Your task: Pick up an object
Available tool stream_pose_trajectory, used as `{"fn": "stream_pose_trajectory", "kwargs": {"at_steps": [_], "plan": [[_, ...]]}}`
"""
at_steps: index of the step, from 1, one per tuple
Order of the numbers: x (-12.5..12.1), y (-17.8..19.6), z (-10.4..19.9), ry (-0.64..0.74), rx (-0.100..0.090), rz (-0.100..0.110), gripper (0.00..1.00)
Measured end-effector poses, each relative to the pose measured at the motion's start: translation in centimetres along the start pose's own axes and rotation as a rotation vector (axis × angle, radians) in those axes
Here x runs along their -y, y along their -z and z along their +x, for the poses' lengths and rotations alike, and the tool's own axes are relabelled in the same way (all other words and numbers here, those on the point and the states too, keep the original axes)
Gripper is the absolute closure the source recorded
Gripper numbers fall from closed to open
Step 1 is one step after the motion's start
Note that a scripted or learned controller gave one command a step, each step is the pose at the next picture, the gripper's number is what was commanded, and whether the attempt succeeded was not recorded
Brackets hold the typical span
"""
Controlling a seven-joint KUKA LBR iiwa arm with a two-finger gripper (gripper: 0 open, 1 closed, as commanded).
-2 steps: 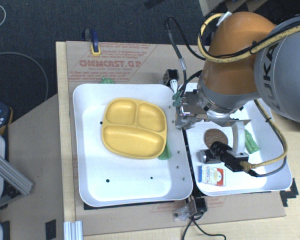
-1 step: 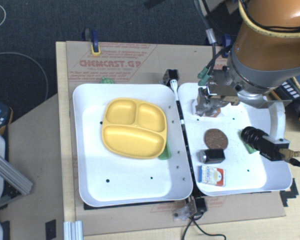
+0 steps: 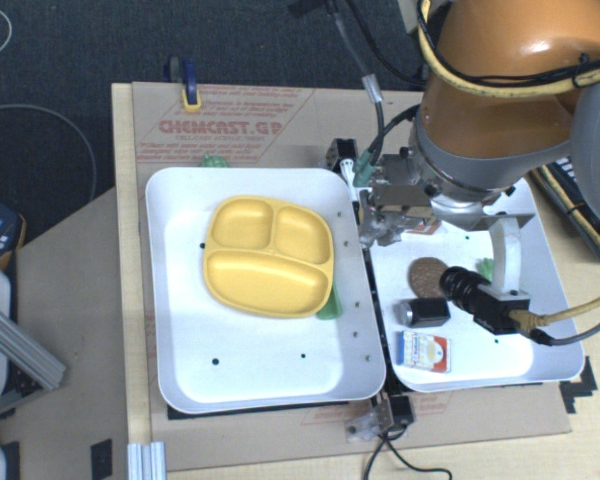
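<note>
Arm point(image 3: 500, 78): reaches in from 3 o'clock over the right bin point(image 3: 550, 268).
Pincer point(image 3: 385, 208): at that bin's 10 o'clock corner; grip state hidden, cannot tell.
Left bin point(image 3: 180, 348): yellow divided plate point(image 3: 268, 255) at centre.
Right bin: brown disc point(image 3: 427, 275), black block point(image 3: 424, 312), small card point(image 3: 424, 351) toward 6 o'clock.

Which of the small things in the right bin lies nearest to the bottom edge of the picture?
The card, white with red and blue print. It lies below the dark block and the brown disc, close to the right bin's front rim.

yellow three-compartment plate point(image 3: 269, 256) flat in left bin, brown disc point(image 3: 427, 274), black block point(image 3: 425, 312) and small printed packet point(image 3: 424, 350) in right bin
</note>
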State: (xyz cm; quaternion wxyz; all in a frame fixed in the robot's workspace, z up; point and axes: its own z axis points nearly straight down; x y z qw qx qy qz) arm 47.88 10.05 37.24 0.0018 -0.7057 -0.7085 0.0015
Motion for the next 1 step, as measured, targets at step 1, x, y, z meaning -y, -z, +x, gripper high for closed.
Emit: {"fn": "stream_pose_trajectory", "kwargs": {"at_steps": [1], "plan": [[-0.08, 5.22, 2.43, 0.000, -0.002, -0.012, 1.00]]}}
